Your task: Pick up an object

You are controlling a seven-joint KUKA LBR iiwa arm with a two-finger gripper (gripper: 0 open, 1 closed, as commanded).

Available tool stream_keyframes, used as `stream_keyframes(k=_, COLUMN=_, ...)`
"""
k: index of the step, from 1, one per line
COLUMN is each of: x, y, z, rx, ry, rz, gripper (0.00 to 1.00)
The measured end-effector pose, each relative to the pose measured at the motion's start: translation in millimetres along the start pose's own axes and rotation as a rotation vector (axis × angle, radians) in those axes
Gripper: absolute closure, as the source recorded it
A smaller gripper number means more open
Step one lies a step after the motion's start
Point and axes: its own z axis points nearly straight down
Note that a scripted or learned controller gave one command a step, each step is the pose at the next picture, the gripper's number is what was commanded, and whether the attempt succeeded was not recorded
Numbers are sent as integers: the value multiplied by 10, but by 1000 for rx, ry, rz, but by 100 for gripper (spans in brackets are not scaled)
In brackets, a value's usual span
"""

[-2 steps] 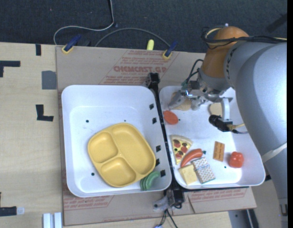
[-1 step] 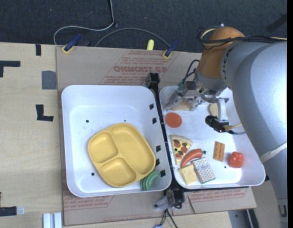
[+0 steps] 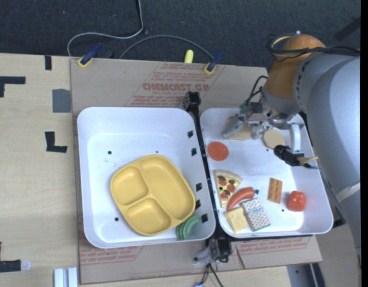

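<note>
Gripper (image 3: pixel 236 126) sits low over the far end of the right bin (image 3: pixel 318 223), beyond the red disc (image 3: pixel 218 151) and a little toward the arm's side. Fingers blurred against the bin floor; cannot tell how far open they are, nor whether anything is between them. A tan piece (image 3: pixel 242 134) lies right at the fingertips, touching or just under them, cannot tell which.

Taking the red disc as landmark, all in the right bin:
- Pale round cookie (image 3: pixel 272 138): to the arm's side of the disc, just past the gripper body, partly covered by it.
- Pizza slice (image 3: pixel 226 183): just nearer the camera than the disc, close to the divider between bins.
- Red sausage (image 3: pixel 240 198): nearer still, touching the pizza slice's lower edge.
- Yellow cheese block (image 3: pixel 236 220) and patterned packet (image 3: pixel 256 214): beside each other at the near wall, touching the sausage.
- Orange cracker (image 3: pixel 274 190): well toward the arm's side, apart from the rest.
- Tomato (image 3: pixel 296 201): just past the cracker.

Left bin (image 3: pixel 91 130), across the divider from the disc: yellow divided plate (image 3: pixel 151 193), tilted; green piece (image 3: pixel 188 227) at its near corner, touching the plate's edge.
</note>
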Motion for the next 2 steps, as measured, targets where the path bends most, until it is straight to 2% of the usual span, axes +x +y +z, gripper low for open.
stream_keyframes(k=1, x=24, y=0, z=-96, rx=1, ry=-1, rz=-3, gripper=100)
stream_keyframes(k=2, x=518, y=-417, z=-877, rx=-6, ry=3, rz=-7, gripper=100)
